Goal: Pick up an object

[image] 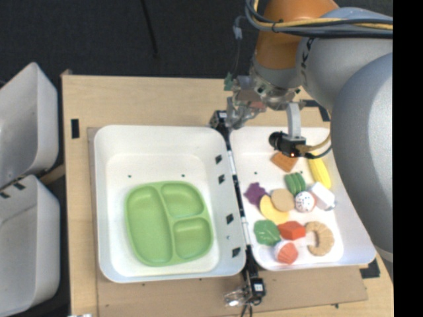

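Camera view — yellow piece point(320, 172), long axis near-to-far, tool point(239, 113) apart

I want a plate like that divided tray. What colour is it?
The tray is light green, seen best in the camera view.

Grey arm with orange band point(291, 38): cut by the top edge, and its bulk covers the right rim of the right-hand shallow white bin point(259, 152). Gripper point(239, 111): blurred over the divider, detail unreadable. White round ball with specks point(304, 202): markings too small to tell. Purple lumpy piece point(253, 192): partly under the yellow flat piece point(269, 209). Pale grey padded shapes point(23, 131): cut by the left edge, can't identify. Small shiny metal thing point(241, 297) at the bench front: too small to tell.
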Controlling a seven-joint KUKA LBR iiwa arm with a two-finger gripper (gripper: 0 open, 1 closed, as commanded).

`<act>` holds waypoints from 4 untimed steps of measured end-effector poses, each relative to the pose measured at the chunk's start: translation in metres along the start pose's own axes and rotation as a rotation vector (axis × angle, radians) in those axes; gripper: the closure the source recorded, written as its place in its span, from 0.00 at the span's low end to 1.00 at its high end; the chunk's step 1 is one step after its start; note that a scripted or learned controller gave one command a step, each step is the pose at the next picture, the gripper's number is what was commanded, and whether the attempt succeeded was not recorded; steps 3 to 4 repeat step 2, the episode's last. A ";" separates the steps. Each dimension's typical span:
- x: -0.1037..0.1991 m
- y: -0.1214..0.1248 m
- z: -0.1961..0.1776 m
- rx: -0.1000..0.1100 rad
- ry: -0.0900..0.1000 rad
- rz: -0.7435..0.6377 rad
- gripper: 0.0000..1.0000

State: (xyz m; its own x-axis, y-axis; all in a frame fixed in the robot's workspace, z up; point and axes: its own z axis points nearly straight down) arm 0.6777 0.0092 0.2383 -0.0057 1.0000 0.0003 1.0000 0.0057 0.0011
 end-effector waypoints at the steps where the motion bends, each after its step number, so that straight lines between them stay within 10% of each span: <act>1: 0.057 0.011 -0.007 -0.001 0.001 -0.001 1.00; 4: 0.089 0.008 -0.004 0.001 0.000 0.001 1.00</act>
